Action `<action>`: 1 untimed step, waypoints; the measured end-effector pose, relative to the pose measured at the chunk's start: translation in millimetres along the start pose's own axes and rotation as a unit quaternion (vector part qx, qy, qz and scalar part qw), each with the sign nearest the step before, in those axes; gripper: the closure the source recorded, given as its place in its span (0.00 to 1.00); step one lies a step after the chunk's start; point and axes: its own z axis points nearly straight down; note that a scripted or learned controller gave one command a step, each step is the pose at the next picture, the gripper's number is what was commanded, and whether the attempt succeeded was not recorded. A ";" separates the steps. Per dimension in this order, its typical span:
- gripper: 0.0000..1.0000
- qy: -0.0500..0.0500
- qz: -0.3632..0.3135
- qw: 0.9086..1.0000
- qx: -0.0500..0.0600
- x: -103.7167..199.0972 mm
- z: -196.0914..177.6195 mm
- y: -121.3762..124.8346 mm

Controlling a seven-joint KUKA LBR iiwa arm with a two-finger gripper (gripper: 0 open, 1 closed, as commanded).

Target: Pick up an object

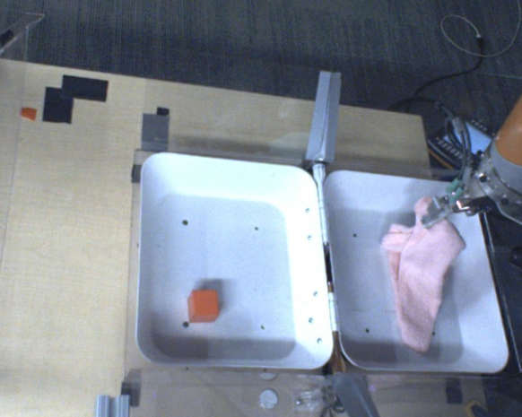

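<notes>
A pink cloth (418,274) lies crumpled in the right bin (363,283), its upper corner drawn up toward the bin's far right side. My gripper (439,211) reaches in from the right and is shut on that raised corner, while the rest of the cloth hangs down onto the bin floor. In the left bin (243,202), a small orange block (204,306) rests near the front left, far from the gripper.
A grey metal divider post (324,118) stands behind the seam between the bins. Black markers (72,96) and a small orange tag (28,114) lie on the wooden bench at the far left. Cables run behind the arm at the upper right.
</notes>
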 end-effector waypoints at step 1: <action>1.00 -0.002 -0.002 1.000 -0.004 0.3 -11.8 3.0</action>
